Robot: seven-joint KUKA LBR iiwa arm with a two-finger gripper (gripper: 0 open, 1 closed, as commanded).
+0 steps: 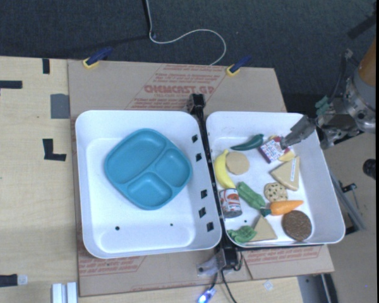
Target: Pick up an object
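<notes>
Pincer (298, 133) at the right bin's (325, 188) 2 o'clock rim; grip state cannot be told. Just beside its tip, a small labelled packet (271, 149), print too small to read. Toy foods fill the bin: banana (222, 170), carrot (284, 206), can (230, 202). Left bin: blue tray (147, 168). Cardboard (170, 87) at 12 o'clock carries red lettering, illegible.

The bench top (25, 188) is light wood with black angular marks (50, 149). A brown cardboard sheet (170, 87) with red print lies on it, fixed by yellow-and-blue clamps (98, 57). Beyond the far edge lies dark blue-grey carpet (63, 11), crossed by a white cable (186, 36). Lighting is even.
</notes>
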